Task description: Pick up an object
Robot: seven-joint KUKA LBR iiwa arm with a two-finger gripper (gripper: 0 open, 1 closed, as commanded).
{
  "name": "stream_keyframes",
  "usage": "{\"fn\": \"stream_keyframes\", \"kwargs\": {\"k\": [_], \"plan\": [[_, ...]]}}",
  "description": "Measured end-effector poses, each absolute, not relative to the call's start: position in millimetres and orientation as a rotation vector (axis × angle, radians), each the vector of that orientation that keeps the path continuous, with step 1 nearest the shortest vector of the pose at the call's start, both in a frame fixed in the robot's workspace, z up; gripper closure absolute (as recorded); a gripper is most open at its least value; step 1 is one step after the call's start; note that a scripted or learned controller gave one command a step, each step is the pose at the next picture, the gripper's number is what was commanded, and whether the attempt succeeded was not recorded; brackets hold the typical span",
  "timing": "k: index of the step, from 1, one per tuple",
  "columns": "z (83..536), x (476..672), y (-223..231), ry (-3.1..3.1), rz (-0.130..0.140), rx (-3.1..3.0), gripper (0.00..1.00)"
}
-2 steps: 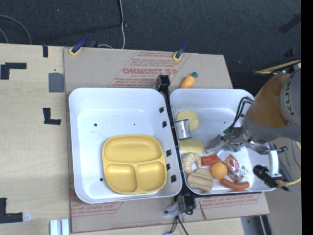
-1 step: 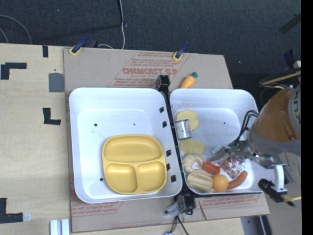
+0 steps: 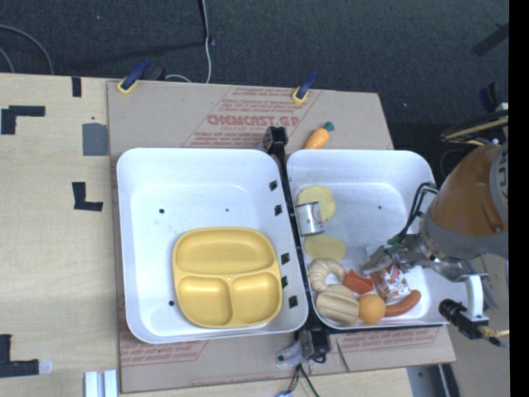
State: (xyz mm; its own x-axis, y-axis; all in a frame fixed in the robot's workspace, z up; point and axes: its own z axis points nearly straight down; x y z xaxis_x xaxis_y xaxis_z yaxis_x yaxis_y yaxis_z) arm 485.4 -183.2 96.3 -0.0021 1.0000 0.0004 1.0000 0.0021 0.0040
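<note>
I reach in from the right, my grey arm (image 3: pixel 475 213) with its orange band hanging over the right bin (image 3: pixel 364 165). My gripper (image 3: pixel 388 261) sits low over the near right part of that bin, just above the heap of toy food; whether it is spread or pressed together I cannot tell, and I see nothing pinched in it.

The right bin holds everything loose. Near the divider lie a pale yellow round piece (image 3: pixel 317 198), a small metal can (image 3: pixel 308 218) touching it, and a second yellow disc (image 3: pixel 324 247) below. Along the near wall crowd a croissant (image 3: pixel 325 271), a bread roll (image 3: pixel 336 306), an orange ball (image 3: pixel 371 308), a red piece (image 3: pixel 357 283), a sausage (image 3: pixel 402 303) and a small printed packet (image 3: pixel 394 283) right beside my gripper.

The left bin (image 3: pixel 198 172) holds one thing, a yellow divided plate (image 3: pixel 227 274), lying flat toward its near side.

A toy carrot (image 3: pixel 317 137) lies outside both bins, on the cardboard (image 3: pixel 240 118) behind them.
</note>
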Motion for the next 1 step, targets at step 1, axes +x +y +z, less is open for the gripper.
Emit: {"fn": "stream_keyframes", "kwargs": {"k": [1], "plan": [[86.3, 525.9, -133.0, 2.224, 0.002, 2.213, 1.00]]}}
